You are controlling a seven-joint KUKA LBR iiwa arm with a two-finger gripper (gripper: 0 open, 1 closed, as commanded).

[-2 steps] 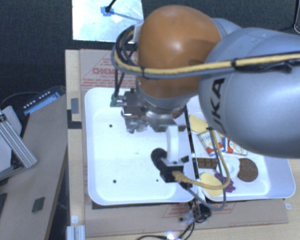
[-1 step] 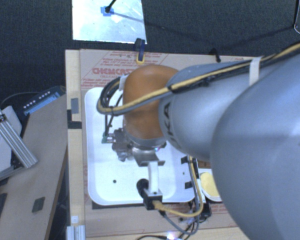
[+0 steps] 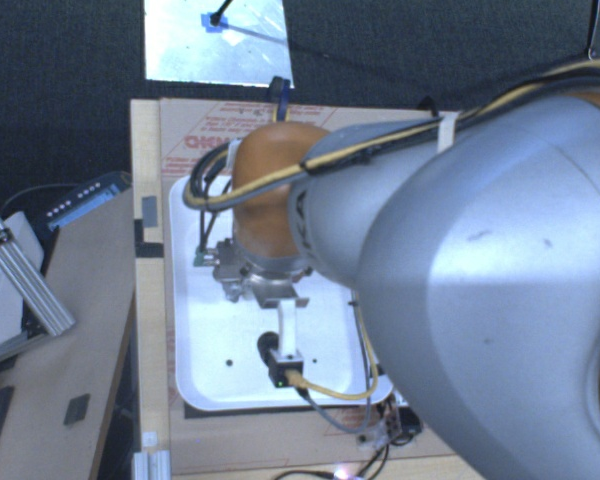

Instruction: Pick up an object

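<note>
Hand [image 3: 268, 290] above the white bin [image 3: 205, 368], beneath the grey arm [image 3: 480, 268], its grip impossible to tell.

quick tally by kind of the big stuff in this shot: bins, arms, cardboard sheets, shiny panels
white bin: 1
grey arm: 1
cardboard sheet under the bin: 1
shiny panel at the top: 1
total: 4

I count one white bin [image 3: 195, 388] in sight, one sheet of cardboard [image 3: 210, 128] beneath it, one shiny square sheet [image 3: 180, 28] beyond it, one metal rail [image 3: 25, 278] at the left, and one small black square [image 3: 77, 408] on the desk [image 3: 90, 298].
</note>
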